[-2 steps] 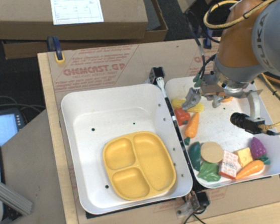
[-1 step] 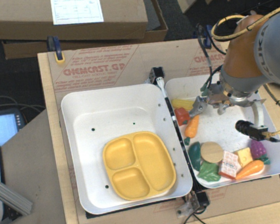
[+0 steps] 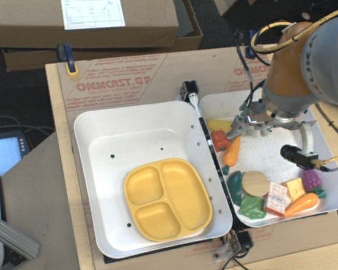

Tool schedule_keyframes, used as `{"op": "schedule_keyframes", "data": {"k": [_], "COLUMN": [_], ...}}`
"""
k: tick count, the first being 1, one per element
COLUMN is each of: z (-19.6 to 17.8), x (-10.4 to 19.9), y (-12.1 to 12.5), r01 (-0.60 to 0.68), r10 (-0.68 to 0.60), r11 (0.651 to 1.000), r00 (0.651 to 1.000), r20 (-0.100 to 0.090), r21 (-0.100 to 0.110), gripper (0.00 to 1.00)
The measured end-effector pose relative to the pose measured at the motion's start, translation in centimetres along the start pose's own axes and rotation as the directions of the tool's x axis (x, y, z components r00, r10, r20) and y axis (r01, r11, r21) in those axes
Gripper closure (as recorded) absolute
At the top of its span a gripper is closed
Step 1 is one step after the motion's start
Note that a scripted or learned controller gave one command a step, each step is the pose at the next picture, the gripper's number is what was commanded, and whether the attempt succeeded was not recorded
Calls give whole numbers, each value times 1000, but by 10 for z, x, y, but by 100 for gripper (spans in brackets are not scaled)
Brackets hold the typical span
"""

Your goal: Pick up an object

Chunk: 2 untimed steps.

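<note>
Left white plastic bin [image 3: 102, 188]: I log a yellow three-compartment plate [image 3: 166, 197]. Right white bin [image 3: 336, 199]: grey arm's gripper [image 3: 248, 123] low over it; whether open or closed I cannot tell. Toy orange carrot [image 3: 232, 150] just beside it, seemingly untouched; more toy food clustered at the near edge.

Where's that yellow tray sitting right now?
The yellow tray lies in the left bin, toward its front, next to the divider from the right bin holding the toy food.
</note>
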State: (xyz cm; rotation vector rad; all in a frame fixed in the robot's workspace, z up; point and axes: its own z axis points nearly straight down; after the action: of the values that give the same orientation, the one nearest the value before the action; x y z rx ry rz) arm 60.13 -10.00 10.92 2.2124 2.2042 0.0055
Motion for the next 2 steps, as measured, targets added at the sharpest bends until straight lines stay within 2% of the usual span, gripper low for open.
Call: {"op": "schedule_keyframes", "data": {"k": [1, 2], "z": [19, 23], "x": [-3, -2], "y": [-13, -3], "r01": [-2, -1], "r10": [2, 1], "r11": [1000, 1000], "r00": [1000, 1000], "r20": [0, 2], "r21": [3, 10], "gripper": [0, 0]}}
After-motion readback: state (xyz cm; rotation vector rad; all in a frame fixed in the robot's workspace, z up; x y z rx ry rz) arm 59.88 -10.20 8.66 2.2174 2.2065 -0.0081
